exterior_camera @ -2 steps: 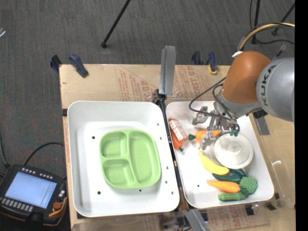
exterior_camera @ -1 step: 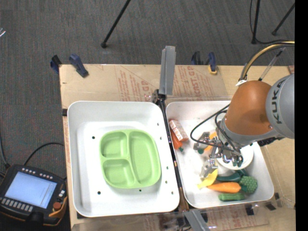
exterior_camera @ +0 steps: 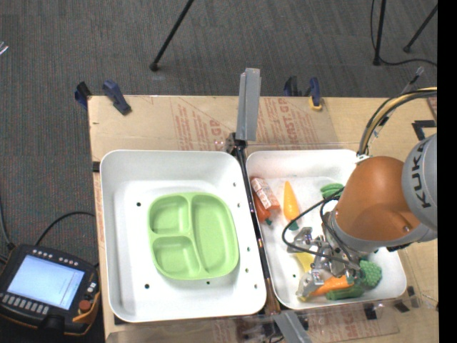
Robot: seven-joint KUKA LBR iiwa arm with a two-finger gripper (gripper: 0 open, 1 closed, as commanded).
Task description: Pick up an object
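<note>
Camera view: two shallow white bins sit side by side on the bench, with the arm reaching in from three o'clock over the right bin. The left bin carries a light green divided plate lying flat near its middle, three compartments up.

The tool is low in the right bin, toward that bin's five o'clock corner, under the orange band of the wrist. Whether it is wide, narrow or gripping anything, I cannot tell; cables and the wrist cover it.

Just at the tool's six o'clock lies an orange carrot-like toy, with a green broccoli-like toy at its three o'clock, both against the bin's near wall. A small yellow piece lies just at the tool's ten o'clock. Toward the bin's ten o'clock lie a red-and-white packet along the left wall and, beside it, a yellow-orange pepper-like toy. A green piece peeks out at the arm's ten o'clock edge.
</note>
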